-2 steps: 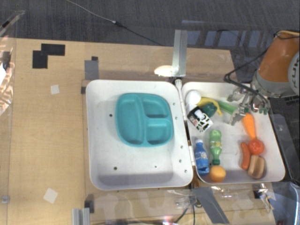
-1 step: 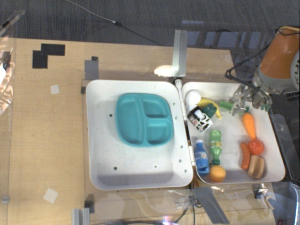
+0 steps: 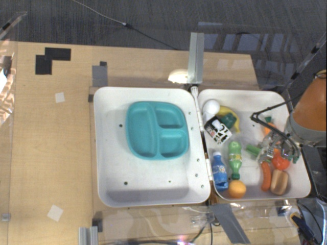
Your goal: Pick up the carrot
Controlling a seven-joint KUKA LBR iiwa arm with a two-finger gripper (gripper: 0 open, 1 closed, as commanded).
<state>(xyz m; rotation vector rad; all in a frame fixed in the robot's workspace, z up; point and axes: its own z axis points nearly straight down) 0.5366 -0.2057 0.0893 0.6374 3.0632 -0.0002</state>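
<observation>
Counter [image 3: 51, 152] is light wood, black marker patches at far left. Left bin [image 3: 104, 137] carries a teal divided plate [image 3: 156, 129], lying flat, roughly centred, slightly toward the back.

Right bin [image 3: 245, 98] is cluttered. Along its left wall, back to front: white ball [image 3: 210, 106], black-and-white patterned block [image 3: 218, 130] touching a yellow-green item [image 3: 230, 119], then a blue bottle [image 3: 219, 170] lying lengthwise. Just beside it a green bottle [image 3: 234, 158], also lengthwise. An orange fruit [image 3: 236, 189] sits at the front, touching the feet of both bottles.

Further right: small green piece [image 3: 253, 149] mid-bin. Carrot [image 3: 265, 175], orange-red, lies near the front right of the bin, long axis running front-to-back, just beside a tan bread-roll shape [image 3: 279, 181] on its right. A red-orange round item [image 3: 280, 161] sits just behind the roll.

Gripper [image 3: 273, 149] is low over the right bin, just behind the carrot's top end and next to the red-orange item. Jaws: cannot tell whether spread or closed, too much clutter and blur there. Nothing visibly between them. Arm's orange band [image 3: 312, 106] at the right edge.
</observation>
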